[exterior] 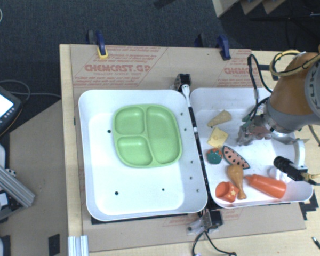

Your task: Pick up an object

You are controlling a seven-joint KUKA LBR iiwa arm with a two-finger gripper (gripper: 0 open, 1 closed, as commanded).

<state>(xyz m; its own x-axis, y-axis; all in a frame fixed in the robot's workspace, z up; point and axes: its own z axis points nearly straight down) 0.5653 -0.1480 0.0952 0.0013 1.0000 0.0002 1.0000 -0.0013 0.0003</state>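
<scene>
Closest to the lens, a toy carrot [266, 185] is lying just below my gripper [248, 134], which is hovering over the right bin [234, 96]; its grip I cannot tell. Cheese wedges [218, 137] are sitting beside it.

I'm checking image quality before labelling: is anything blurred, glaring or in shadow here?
Camera view: lighting is even and soft, the green plate sharp; the left bin reads bright white without harsh glare; the claw looks slightly smeared; the floor around the bench is dim.
</scene>
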